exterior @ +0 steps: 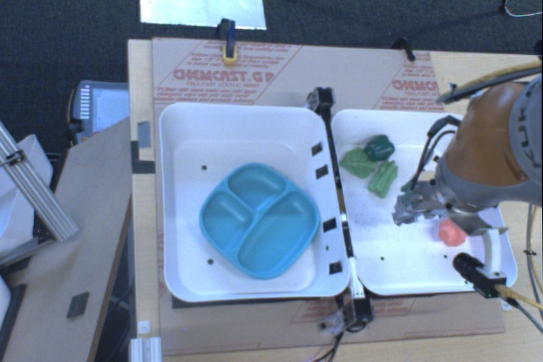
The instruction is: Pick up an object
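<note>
1. Objects for picking are seen in the right bin [399, 267]: a dark green piece [378, 148], a light green piece [357, 163] touching it, a third green piece [384, 179] just below, and a pink object [450, 233] nearer the right wall;
2. The gripper [411, 208] is held low over the right bin, between the green pieces and the pink object; nothing is seen between its parts, and how far it is spread cannot be told;
3. A blue divided plate [259, 219] is laid in the left bin [182, 182].
</note>
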Available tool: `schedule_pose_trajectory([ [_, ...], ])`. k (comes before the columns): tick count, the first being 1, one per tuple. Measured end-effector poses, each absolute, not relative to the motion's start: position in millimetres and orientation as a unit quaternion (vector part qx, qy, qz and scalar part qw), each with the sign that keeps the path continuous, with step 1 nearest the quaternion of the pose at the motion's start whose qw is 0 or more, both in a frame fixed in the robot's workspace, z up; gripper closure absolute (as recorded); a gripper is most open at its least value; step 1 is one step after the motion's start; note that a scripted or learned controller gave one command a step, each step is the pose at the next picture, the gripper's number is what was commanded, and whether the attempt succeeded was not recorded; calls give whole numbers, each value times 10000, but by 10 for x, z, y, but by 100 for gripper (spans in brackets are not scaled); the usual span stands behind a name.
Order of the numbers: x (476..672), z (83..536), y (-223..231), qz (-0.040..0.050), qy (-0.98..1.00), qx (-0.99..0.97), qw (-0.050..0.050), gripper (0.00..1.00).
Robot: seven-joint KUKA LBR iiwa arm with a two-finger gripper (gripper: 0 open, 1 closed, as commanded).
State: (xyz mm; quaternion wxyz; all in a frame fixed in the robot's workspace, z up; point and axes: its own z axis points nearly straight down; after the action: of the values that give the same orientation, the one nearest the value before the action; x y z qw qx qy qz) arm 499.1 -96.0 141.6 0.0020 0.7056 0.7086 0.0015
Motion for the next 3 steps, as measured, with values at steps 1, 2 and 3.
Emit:
schedule_pose_trajectory([
  [1,5025,1857,-1007,18,7086,7056,28,100],
  [2,5123,2358,-953,19,7090,7052,28,100],
  [3,5135,2529,-954,12,7088,7054,18,100],
])
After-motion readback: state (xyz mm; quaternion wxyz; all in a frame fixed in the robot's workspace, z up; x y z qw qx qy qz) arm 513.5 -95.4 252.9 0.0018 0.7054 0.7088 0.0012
